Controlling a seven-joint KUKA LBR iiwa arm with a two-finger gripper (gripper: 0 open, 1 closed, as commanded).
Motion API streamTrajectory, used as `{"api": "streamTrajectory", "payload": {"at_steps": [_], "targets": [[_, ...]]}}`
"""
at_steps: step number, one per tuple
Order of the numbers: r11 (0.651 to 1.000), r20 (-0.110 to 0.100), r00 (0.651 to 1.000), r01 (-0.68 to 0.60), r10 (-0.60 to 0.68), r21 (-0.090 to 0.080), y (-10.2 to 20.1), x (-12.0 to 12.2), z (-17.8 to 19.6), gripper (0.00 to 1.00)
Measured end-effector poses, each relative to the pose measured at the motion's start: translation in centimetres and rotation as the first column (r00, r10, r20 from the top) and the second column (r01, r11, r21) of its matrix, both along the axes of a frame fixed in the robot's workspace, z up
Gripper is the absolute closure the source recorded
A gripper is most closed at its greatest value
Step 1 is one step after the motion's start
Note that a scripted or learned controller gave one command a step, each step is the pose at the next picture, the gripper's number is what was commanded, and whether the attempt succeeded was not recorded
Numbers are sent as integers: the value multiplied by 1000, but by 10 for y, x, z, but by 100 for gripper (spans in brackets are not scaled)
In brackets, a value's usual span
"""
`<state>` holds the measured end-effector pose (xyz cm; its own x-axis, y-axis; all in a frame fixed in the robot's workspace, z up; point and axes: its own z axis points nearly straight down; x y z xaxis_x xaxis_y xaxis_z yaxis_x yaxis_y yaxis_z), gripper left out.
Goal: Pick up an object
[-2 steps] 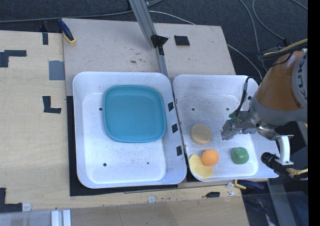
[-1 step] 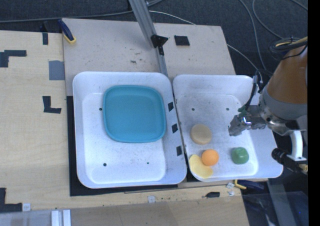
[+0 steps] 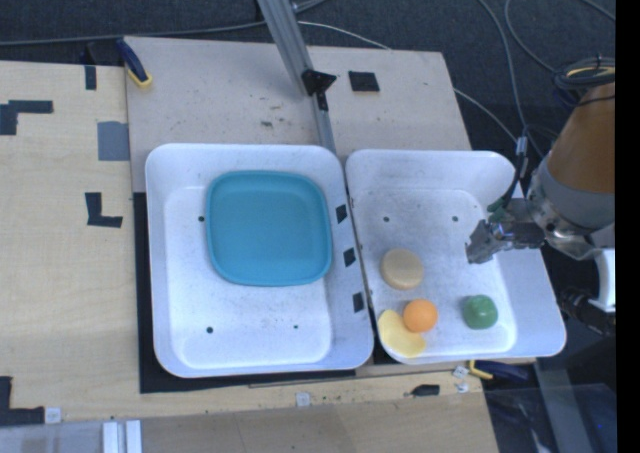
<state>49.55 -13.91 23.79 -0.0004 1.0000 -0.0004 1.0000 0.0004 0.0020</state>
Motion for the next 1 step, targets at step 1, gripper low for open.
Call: {"api": "streamTrajectory", "payload": {"at_steps": [1], "targets": [[1000, -2, 1000, -5, 5, 1, 50, 19, 8, 100]]}}
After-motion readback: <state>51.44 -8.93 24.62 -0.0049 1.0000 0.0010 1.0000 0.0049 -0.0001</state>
